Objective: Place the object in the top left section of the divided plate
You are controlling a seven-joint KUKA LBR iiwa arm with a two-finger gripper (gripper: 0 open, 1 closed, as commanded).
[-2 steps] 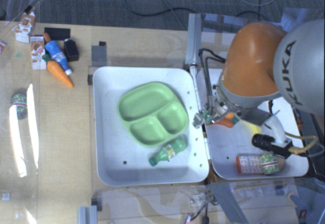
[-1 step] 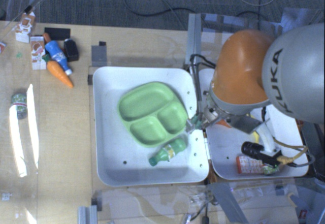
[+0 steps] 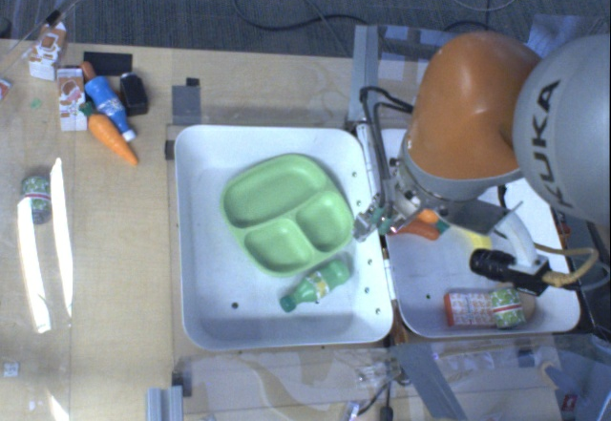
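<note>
The arm's bulk hides most of the tool (image 3: pixel 382 219) at frame centre-right, its state unreadable, an orange object (image 3: pixel 420 226) half-covered beside it.

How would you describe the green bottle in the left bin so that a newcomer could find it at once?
Start at the left white bin, which holds the green divided plate. Just below the plate's lower right edge lies the green bottle, on its side on the bin floor. It is the bin's only loose item besides the plate, darker green, with a yellowish label.
</note>
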